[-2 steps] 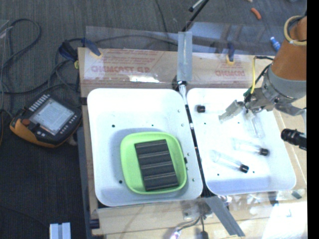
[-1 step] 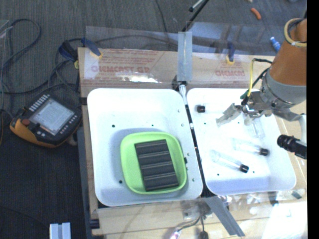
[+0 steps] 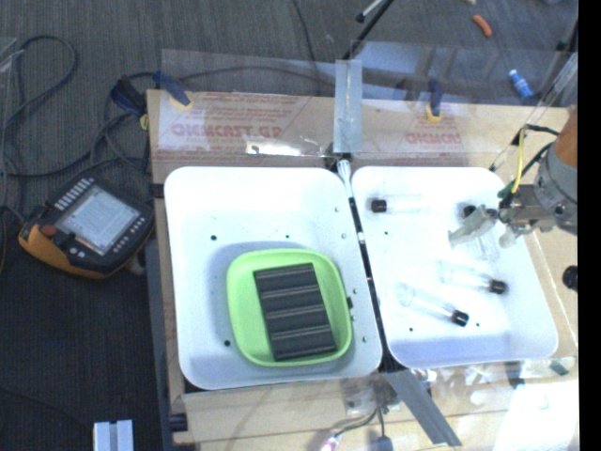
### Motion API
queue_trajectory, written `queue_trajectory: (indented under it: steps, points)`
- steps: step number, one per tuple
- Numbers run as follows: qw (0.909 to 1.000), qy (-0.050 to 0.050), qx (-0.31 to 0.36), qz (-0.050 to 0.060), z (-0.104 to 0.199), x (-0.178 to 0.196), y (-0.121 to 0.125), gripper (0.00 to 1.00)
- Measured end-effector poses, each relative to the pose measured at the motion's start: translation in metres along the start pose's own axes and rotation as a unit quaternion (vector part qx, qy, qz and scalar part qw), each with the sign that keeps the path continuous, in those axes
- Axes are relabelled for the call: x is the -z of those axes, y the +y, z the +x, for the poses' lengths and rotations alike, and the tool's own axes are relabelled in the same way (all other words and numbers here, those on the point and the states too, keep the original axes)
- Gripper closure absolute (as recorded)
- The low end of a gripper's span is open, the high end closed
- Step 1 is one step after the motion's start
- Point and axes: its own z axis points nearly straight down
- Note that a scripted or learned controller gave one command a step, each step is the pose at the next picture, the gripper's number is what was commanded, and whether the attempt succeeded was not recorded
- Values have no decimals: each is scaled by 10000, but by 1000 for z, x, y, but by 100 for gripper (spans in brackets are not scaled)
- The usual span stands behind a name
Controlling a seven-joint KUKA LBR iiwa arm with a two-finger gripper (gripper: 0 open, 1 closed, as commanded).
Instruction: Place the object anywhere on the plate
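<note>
A green square plate (image 3: 240, 285) lies in the left white bin (image 3: 192, 242), toward its front. A dark grey ridged block (image 3: 296, 310) lies flat in the plate's middle and covers most of its inner area. My gripper (image 3: 481, 230) hangs over the right part of the right bin (image 3: 526, 332), far from the plate. Its fingers stand apart, and nothing shows between them. The grey arm with its orange band (image 3: 568, 148) comes in from the right edge.
Three clear tubes with black caps lie loose in the right bin: one at the back left (image 3: 390, 205), one just below the gripper (image 3: 471, 278), one near the front (image 3: 432, 303). A metal divider (image 3: 357, 242) separates the bins. A teach pendant (image 3: 89, 224) lies off the bench's left side.
</note>
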Motion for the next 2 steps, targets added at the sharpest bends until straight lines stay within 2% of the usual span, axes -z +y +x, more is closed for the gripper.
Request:
queue_trajectory:
  steps: [1, 2]
  points:
    - [9999, -2, -104, -13, 45, 111, 30, 0]
    - [9992, -6, -397, -2, 40, 54, 27, 0]
